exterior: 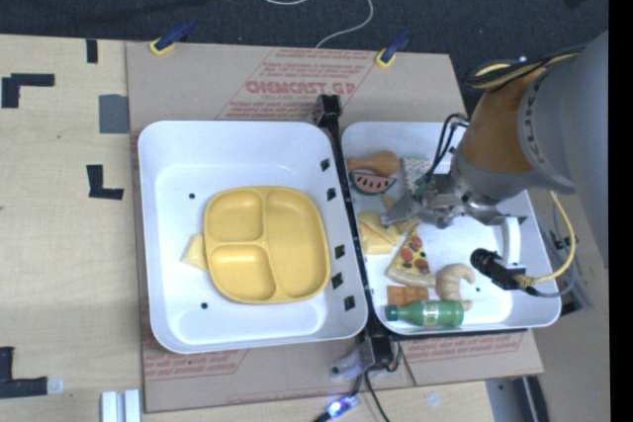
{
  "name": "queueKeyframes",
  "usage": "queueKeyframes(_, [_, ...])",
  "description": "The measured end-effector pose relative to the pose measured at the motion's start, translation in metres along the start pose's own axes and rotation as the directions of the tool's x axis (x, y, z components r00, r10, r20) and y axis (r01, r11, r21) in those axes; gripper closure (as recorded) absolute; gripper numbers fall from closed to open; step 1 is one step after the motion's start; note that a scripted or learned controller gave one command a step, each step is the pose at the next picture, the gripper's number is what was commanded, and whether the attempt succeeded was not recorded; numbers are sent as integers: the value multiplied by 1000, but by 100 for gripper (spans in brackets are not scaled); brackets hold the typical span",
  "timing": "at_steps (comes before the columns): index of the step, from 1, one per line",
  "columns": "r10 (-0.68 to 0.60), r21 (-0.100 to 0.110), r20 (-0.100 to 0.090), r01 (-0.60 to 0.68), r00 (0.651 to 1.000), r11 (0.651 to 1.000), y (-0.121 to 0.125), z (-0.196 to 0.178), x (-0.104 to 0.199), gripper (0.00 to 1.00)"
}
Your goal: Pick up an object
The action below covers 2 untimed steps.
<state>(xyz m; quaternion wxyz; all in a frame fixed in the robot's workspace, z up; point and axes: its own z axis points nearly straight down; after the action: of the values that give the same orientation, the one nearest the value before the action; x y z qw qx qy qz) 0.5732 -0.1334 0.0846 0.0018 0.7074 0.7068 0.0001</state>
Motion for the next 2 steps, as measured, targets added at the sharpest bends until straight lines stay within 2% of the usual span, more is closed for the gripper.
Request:
queueKeyframes(1, [-2, -2, 0, 2, 1000, 1000, 1, -12, 0, 100])
queueKeyframes(2, [-2, 2, -3, 2, 1000, 1000, 7, -71, 0, 100])
